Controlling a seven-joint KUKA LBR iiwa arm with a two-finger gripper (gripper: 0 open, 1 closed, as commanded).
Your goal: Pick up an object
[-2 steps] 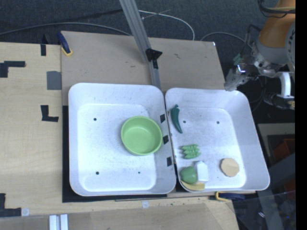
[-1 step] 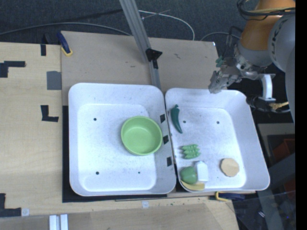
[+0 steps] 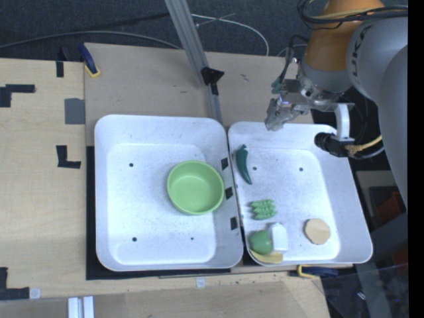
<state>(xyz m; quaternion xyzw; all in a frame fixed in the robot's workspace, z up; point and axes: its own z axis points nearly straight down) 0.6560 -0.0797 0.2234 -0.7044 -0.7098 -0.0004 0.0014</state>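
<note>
The arm [image 3: 371, 45] enters from the upper right, its gripper [image 3: 277, 121] hanging above the top rim of the right bin [image 3: 331, 177], nothing between its tips; whether they stand apart I cannot tell. To pick well, it likely should drop squarely over one isolated piece: the pepper [image 3: 242, 163] lies nearest, the pea pods [image 3: 263, 209] lower.

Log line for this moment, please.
gripper: above right bin far rim, holding nothing | green pepper: in right bin | green bowl: in left bin
</note>
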